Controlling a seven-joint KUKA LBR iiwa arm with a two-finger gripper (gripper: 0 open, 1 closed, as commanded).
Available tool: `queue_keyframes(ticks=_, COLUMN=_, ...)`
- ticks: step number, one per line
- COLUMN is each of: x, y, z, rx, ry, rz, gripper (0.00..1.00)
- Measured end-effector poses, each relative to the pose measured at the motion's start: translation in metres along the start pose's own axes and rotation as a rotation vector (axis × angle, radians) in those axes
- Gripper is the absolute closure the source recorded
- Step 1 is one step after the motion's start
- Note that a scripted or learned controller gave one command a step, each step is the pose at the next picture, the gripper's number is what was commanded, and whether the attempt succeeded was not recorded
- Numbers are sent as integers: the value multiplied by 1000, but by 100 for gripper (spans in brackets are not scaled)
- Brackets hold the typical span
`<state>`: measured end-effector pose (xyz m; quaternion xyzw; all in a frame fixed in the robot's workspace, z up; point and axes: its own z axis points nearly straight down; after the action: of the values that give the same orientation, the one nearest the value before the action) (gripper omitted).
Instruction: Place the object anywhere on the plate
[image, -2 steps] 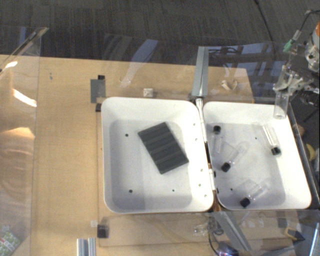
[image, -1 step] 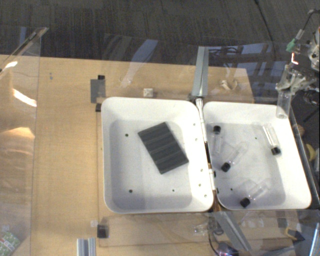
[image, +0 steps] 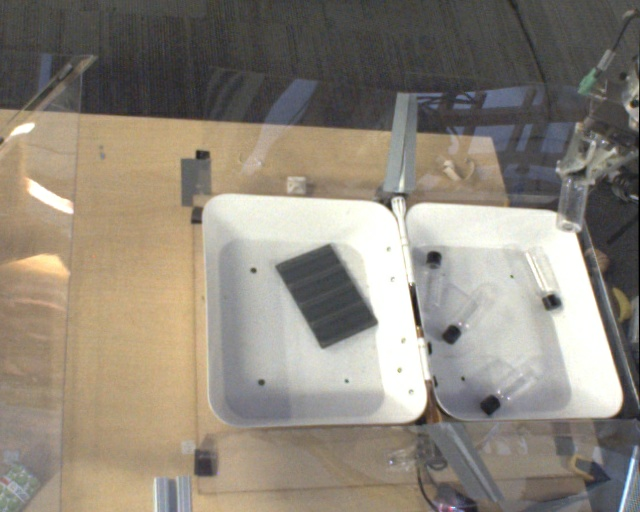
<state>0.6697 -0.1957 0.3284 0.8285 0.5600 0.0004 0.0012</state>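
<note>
The dark ribbed plate (image: 326, 295) lies bare in the left bin (image: 225, 330). Right of it, in the right bin (image: 590, 330), lie four clear vials with black caps; the nearest (image: 462, 318) is just past the divider. The pincer (image: 590, 165) hovers beyond that bin's far right corner; its grip cannot be told. Nothing looks picked yet, so the next move calls for descending onto one vial.
</note>
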Motion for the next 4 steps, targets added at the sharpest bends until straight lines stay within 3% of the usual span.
queue_keyframes(ticks=1, x=4, y=-2, z=97, rx=1, ry=1, rz=-128, gripper=100)
queue_keyframes(ticks=2, x=4, y=-1, z=46, rx=-2, ry=1, rz=-146, gripper=100)
queue_keyframes(ticks=3, x=31, y=-12, z=-4, rx=-2, ry=1, rz=251, gripper=100)
queue_keyframes(ticks=4, x=47, y=-19, z=-10, rx=2, ry=2, rz=983, gripper=100)
